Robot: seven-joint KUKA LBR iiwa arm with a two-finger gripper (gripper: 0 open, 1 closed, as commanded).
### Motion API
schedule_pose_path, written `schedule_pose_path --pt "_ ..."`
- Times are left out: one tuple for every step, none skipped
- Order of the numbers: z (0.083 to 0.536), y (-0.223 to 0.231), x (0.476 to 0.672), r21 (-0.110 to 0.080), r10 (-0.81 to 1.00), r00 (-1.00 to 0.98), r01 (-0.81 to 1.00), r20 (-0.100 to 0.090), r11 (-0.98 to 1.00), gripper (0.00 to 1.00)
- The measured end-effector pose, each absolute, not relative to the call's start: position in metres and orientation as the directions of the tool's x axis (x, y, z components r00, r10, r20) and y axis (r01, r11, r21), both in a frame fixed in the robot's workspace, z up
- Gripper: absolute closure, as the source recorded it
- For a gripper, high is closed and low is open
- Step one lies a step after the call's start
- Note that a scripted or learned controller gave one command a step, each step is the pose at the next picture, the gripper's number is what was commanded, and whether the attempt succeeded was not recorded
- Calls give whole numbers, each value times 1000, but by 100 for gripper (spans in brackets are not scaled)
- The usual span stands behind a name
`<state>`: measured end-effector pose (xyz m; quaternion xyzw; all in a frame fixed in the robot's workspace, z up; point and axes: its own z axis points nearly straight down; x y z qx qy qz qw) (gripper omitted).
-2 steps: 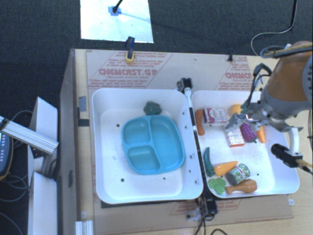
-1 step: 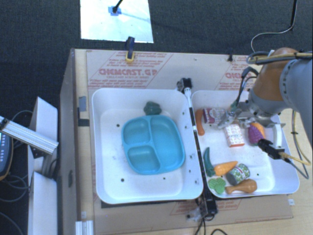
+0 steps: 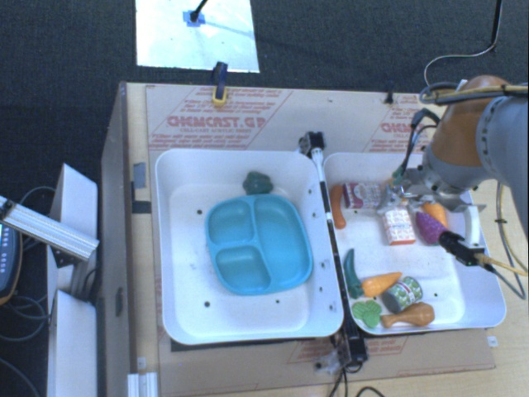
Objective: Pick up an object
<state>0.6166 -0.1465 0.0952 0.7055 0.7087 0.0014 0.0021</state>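
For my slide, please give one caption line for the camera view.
KUKA arm's gripper above toy foods in the right bin; blue divided plate in the left bin.

One fixed camera looks down at a slant on the counter (image 3: 273, 110) from above its near edge, far enough back to take in both white bins (left bin (image 3: 178, 222), right bin (image 3: 483, 300)) whole, plus dark floor beyond the far edge. The arm (image 3: 479, 139) enters from the right of the view.

End effector (image 3: 400, 198) fingers obscured
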Motion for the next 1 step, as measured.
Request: schedule_pose_path --pt "186 -53 651 5 1000 -4 1000 1 4 100"
